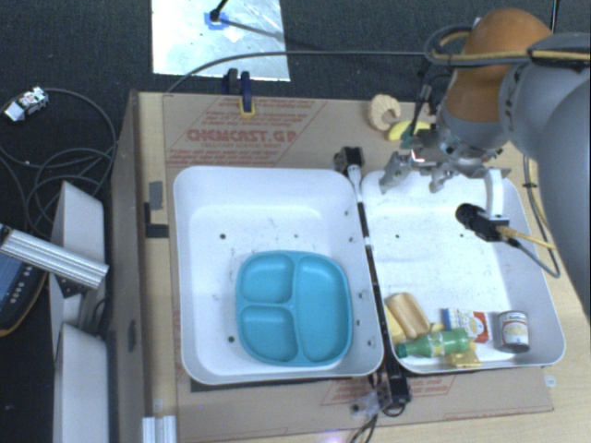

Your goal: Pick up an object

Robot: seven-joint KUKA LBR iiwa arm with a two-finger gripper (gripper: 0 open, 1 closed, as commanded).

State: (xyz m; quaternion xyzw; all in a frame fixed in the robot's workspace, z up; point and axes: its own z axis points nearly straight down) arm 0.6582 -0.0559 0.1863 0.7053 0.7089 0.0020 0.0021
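My gripper [413,179] hangs over the back left corner of the right bin [434,247], open, with nothing between its fingers. Along that bin's front edge lie a tan cylinder [406,315], a green bottle [434,343] on its side, a small red, white and blue carton [464,322] and a small can [512,330]. All of these sit well in front of the gripper. A blue divided plate [294,305] rests in the front of the left bin [222,210].
Behind the right bin, on the cardboard bench top, are a beige object [383,111] and a yellow one [399,130], close to the wrist. A blue and yellow clamp [242,90] stands at the bench's back edge. Cables and grey equipment lie off the left side.
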